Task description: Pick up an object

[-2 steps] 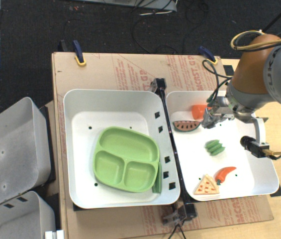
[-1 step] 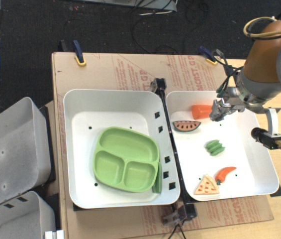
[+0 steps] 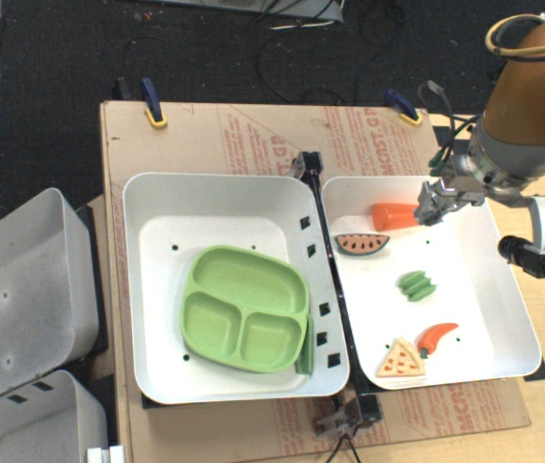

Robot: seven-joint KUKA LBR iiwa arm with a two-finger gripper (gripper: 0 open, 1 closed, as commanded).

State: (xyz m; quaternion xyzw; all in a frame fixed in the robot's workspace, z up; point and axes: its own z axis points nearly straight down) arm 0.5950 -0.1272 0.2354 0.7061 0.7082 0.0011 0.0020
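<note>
The orange carrot (image 3: 395, 216) is the object in play here, lying in the far part of the right bin (image 3: 504, 287), and the gripper (image 3: 430, 207) sits right at the carrot's right-hand end. It looks to be touching that end, but whether the jaws are clamped on it or merely around it, I cannot tell; the tip is a dark knot against the white floor. The carrot appears to be resting on the bin floor, not lifted.

Just in front of the carrot and a little to its left lies the watermelon slice (image 3: 362, 243). Further in front of the carrot, toward the middle of the bin, sits the green pea pod (image 3: 417, 285). Nearer the front rim, well apart from the carrot, there's the red chilli (image 3: 437, 336), with the pizza slice (image 3: 401, 361) just beside it.

Off to the carrot's left, across the dividing rims, the left bin (image 3: 147, 258) carries a green divided tray (image 3: 245, 309). Both bins rest on the brown worktop (image 3: 214, 133).

So where does the task stand? By my reading, the approach is made and the arm is down at its target. A confirmed grip and the lift clear of the bin are what's left, and nothing shows either done yet.
</note>
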